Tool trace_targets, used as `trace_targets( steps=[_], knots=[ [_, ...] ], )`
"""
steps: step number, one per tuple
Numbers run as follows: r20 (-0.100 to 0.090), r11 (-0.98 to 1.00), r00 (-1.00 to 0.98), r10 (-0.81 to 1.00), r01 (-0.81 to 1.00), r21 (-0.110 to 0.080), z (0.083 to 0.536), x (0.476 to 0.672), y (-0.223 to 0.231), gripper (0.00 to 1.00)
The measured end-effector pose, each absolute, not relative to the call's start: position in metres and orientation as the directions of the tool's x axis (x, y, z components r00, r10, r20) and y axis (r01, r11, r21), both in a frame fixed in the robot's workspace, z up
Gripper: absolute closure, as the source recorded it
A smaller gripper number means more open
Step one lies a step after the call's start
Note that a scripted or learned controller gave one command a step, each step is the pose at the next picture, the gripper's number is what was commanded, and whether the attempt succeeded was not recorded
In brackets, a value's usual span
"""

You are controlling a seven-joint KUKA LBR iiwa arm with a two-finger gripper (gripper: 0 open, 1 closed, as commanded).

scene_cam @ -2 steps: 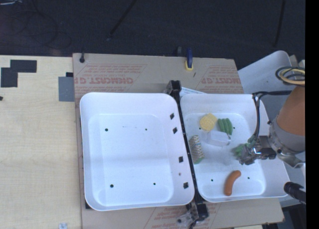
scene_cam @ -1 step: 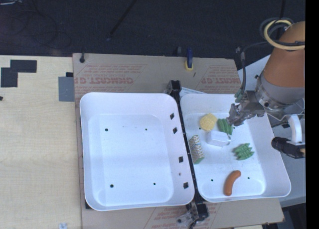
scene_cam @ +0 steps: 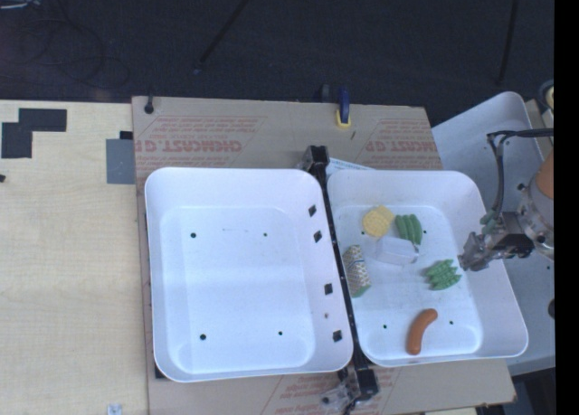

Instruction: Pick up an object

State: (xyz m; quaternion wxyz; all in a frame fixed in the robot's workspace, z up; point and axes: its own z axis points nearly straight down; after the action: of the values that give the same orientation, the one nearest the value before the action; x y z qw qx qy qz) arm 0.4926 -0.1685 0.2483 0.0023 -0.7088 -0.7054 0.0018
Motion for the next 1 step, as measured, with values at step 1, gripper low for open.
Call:
trace_targets(
  steps=[1],
  knots=[
    [0.003,0.000,0.000,1.000,1.000,-0.008,0.1654,0.4740,-0.1671,1.00]
  ],
)
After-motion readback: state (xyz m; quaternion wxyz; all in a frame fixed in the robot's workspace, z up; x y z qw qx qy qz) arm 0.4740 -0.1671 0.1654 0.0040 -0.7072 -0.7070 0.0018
